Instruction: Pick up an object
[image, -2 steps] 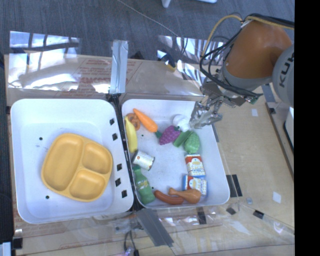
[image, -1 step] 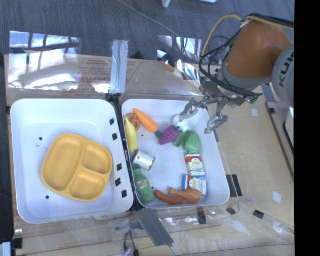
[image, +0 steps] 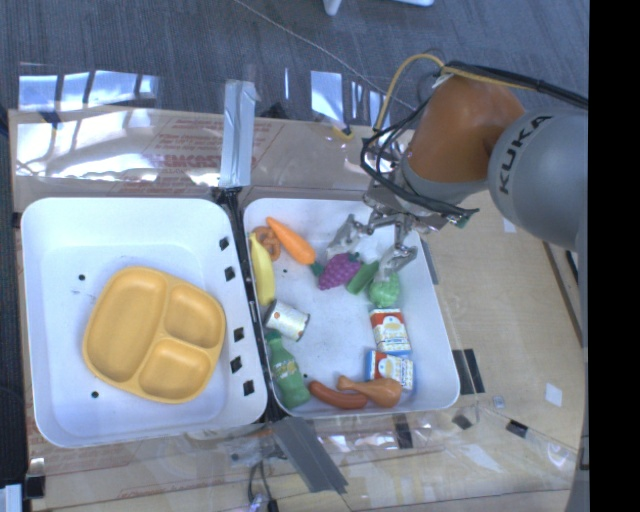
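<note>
Objects for the pick all sit in your right bin (image: 440, 330), none lifted. Your gripper (image: 372, 246) hangs over that bin's upper part, fingers spread, nothing between them. One fingertip (image: 343, 238) is above the purple grapes (image: 338, 270), the other near the green vegetable (image: 385, 289). Whether either tip touches anything, you can't tell from this slant.

Quick rundown of the right bin:
- carrot (image: 290, 240) at upper left, tilted, just beside the banana (image: 262, 270), which runs along the left wall.
- small brownish item (image: 264, 238) at the banana's top end, too small to identify.
- grapes in the upper middle, a green pickle-like piece (image: 361, 276) touching them on the right.
- green vegetable just right of that piece, under the gripper's right finger.
- tin can (image: 286, 320) on its side, left of centre.
- green bottle (image: 285, 373) lower left, lying down along the wall.
- two small cartons (image: 390, 332) and (image: 390, 368) stacked in line on the right side.
- sausage (image: 336, 396) and chicken drumstick (image: 373, 389) along the bottom edge, touching or nearly so.

Your left bin (image: 50, 240) holds a yellow divided tray (image: 152, 332), three compartments, sitting flat.

Arm (image: 520, 170) comes in from the right, orange band (image: 455, 130) above the wrist, cables looped over it.
</note>
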